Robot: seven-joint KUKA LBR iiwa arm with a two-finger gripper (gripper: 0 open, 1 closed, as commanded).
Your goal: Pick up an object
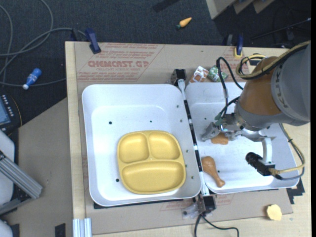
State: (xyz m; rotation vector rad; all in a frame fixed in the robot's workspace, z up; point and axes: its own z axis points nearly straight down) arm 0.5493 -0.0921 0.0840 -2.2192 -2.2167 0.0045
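Two bins [98, 107] sit side by side. The right one holds a tan drumstick [212, 170] near its front left corner and an orange-brown lump [220, 140] touching the gripper [217, 131], whose state I cannot tell. A yellow tray [150, 161] lies in the left bin.

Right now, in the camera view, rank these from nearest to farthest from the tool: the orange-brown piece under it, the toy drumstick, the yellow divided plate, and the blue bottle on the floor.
Measured from the tool in the right bin:
1. Orange-brown piece, right beside the tool.
2. Toy drumstick, in the same bin, toward its front edge.
3. Yellow divided plate, in the left bin.
4. Blue bottle, on the floor at far left.
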